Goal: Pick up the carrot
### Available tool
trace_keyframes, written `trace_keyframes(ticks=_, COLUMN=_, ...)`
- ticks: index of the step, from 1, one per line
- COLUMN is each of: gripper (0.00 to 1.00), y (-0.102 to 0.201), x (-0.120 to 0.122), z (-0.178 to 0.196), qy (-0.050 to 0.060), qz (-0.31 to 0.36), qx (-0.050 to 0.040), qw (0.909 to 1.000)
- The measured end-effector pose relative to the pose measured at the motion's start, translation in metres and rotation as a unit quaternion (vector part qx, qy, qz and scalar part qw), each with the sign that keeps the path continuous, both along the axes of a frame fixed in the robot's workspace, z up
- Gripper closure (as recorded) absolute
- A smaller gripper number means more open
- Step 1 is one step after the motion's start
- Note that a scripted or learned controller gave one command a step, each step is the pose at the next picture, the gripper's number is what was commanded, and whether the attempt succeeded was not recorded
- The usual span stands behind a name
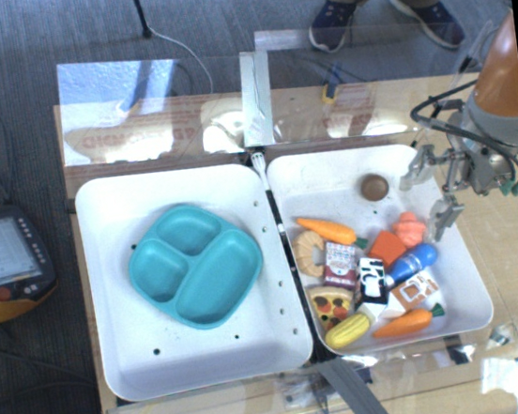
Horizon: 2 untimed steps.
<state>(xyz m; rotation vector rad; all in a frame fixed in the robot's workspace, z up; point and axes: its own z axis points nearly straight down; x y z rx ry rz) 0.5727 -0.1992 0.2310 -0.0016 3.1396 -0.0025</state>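
Seeing my gripper (pixel 437 189) open, holding nothing, hovering over right bin (pixel 329 165) edge, well apart from carrot (pixel 327 230).

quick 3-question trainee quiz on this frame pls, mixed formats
1. True or false: the teal divided plate lies in the left bin.
2. Multiple choice: the carrot in the right bin lies
A) between the fingers of the hand
B) near the bin's left side, apart from the hand
C) on the teal plate
3. Fill in: the small round brown thing lies ____ the carrot in the picture.

Key: 1 true; 2 B; 3 above and to the right of
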Motion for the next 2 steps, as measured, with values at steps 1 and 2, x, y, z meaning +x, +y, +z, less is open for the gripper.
trace_keyframes(ticks=1, gripper=0.0, y=0.031, x=0.048, z=-0.126, qy=-0.004, qz=-0.046, qx=0.001, qw=0.9989)
trace_keyframes(ticks=2, gripper=0.0, y=0.086, x=0.049, z=-0.14, qy=-0.006, qz=-0.102, qx=0.0002, qw=0.9948)
